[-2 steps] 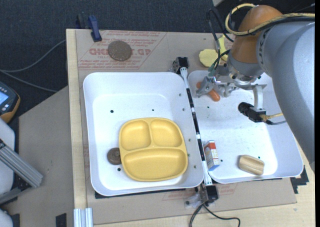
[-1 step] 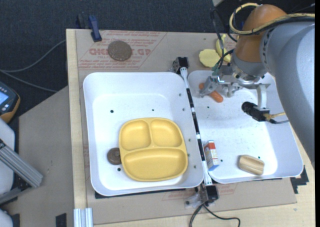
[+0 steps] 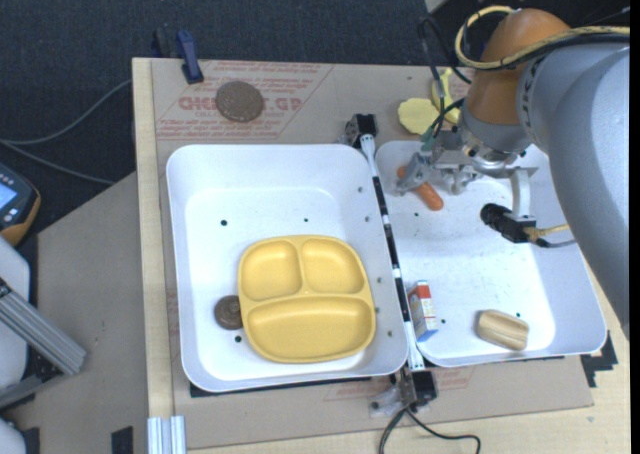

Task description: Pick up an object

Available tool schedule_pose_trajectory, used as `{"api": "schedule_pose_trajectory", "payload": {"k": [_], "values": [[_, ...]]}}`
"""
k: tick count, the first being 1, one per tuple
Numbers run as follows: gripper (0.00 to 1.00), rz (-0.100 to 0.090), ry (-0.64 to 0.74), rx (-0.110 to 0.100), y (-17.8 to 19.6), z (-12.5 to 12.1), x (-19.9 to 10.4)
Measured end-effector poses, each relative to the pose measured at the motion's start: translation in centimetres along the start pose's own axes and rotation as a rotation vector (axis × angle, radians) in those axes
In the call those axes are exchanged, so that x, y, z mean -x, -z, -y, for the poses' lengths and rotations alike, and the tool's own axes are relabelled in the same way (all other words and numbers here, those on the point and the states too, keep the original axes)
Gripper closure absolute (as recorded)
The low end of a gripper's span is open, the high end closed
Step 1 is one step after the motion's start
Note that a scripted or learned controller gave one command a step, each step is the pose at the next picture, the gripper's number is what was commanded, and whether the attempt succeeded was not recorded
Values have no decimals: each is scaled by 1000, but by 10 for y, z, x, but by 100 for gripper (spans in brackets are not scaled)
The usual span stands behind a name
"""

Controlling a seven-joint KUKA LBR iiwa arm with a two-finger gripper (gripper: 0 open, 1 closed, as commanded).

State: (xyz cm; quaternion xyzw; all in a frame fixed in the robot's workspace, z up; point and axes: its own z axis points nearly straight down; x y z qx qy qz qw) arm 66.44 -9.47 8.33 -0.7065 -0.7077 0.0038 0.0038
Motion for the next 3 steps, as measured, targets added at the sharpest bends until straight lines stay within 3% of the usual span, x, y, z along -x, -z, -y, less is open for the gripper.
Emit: {"api": "schedule_pose_trajectory", "payload": {"k": [2,3], "values": [[0,0,-1,0,0,0,1],[100,0,1,3,11,-1,0]]}}
